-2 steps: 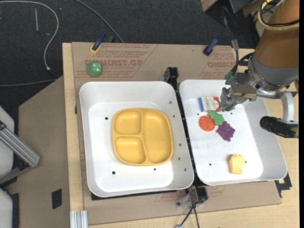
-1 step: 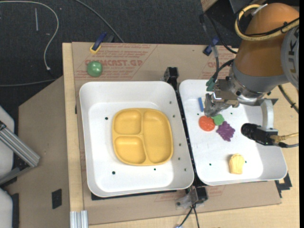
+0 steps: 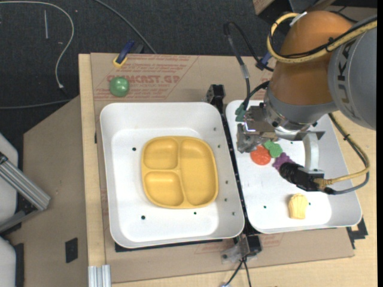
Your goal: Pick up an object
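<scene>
The right white bin (image 3: 335, 211) holds a red-orange round toy (image 3: 260, 156), a green piece (image 3: 273, 147), a purple piece (image 3: 281, 159) and a yellow corn-like toy (image 3: 298, 206) near its front. My gripper (image 3: 248, 137) hangs low over the left part of this bin, just left of and above the red toy. The arm's orange band and grey wrist cover the back of the bin. I see nothing clearly between the fingers.
The left white bin (image 3: 119, 160) holds a yellow divided plate (image 3: 179, 172). A green ball (image 3: 119, 86) and a blue-yellow clip (image 3: 124, 54) lie on the cardboard behind it. Black cables run along the right bin's side.
</scene>
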Tool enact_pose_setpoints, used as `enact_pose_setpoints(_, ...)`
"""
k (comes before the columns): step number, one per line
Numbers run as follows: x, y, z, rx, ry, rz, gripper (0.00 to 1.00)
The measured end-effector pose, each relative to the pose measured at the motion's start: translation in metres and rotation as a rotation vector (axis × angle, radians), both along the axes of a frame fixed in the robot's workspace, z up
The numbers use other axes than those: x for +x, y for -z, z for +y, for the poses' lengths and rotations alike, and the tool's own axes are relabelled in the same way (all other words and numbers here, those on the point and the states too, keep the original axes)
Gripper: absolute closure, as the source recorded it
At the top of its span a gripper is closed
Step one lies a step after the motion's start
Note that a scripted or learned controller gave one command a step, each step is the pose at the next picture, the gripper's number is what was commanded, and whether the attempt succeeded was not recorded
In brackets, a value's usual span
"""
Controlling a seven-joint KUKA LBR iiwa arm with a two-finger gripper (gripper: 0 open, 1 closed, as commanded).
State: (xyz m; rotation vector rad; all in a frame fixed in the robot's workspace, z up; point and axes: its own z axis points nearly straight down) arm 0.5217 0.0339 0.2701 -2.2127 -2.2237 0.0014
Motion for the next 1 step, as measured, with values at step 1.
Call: enact_pose_setpoints(1, -0.0016, 0.0034, 0.0526, -0.001, -0.001, -0.002, 1.00)
